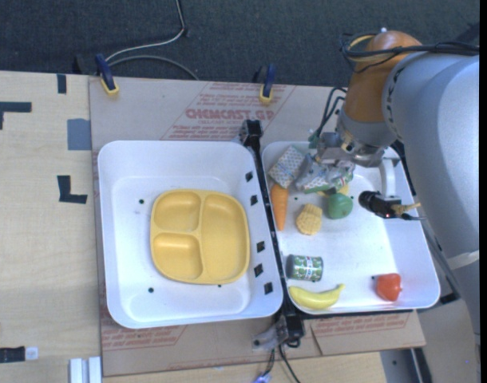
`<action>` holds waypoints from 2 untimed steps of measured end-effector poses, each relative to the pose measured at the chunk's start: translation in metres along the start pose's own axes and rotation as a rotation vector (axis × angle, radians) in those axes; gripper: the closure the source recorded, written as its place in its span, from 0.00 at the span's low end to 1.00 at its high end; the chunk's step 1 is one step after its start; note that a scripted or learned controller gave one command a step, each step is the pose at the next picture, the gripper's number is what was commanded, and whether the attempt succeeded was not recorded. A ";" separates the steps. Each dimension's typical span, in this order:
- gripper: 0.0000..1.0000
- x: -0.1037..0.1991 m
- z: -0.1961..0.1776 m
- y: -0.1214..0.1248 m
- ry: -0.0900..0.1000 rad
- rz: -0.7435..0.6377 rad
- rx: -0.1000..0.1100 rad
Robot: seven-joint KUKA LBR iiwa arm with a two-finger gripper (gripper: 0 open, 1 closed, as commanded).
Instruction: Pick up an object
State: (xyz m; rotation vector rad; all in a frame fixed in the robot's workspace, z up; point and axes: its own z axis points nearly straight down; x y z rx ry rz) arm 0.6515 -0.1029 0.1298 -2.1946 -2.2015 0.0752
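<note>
From the fixed overhead camera, the grey arm reaches in from the right and lowers its gripper [330, 170] into the right bin [403, 250], over a cluster of toy food; nothing is lifted yet, so the pick appears unfinished. The gripper sits just above a green pepper [338, 205], near a corn cob [309, 219], a carrot [279, 206] and a patterned packet [287, 164]; how wide it stands cannot be told, nor whether it holds anything. A yellow divided plate [200, 236] lies in the left bin [120, 238].
</note>
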 end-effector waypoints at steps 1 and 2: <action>1.00 0.000 -0.009 -0.001 -0.001 0.000 0.002; 1.00 0.000 -0.018 -0.001 -0.002 0.000 0.003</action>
